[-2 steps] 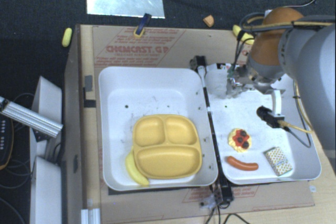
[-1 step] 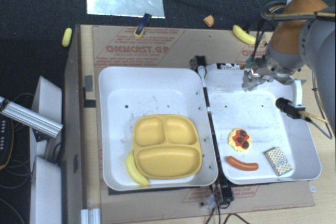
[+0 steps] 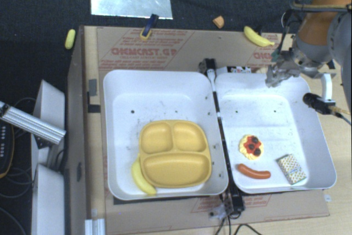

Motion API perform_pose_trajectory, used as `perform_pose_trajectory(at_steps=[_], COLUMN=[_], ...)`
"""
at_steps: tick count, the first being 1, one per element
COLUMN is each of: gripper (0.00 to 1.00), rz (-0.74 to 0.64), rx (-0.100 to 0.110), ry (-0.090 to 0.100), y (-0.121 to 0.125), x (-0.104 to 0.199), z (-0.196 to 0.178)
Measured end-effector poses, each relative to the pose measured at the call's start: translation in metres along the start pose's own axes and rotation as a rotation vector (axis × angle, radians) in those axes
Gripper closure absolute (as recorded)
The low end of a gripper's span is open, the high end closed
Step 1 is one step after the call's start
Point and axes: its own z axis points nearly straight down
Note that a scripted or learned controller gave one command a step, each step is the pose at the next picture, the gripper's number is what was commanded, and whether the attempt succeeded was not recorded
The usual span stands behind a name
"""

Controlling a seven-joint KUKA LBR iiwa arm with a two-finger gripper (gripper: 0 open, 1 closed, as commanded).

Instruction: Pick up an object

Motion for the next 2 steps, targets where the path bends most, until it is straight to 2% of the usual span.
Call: perform_pose_trajectory(at_steps=[1,2], gripper=[1.0,1.0], rz=[-0.003,-0.003], rx=[-0.002,0.0], ry=[0.001,0.002], y=[0.001,-0.038], x=[0.041,0.067], z=[-0.061,-0.101])
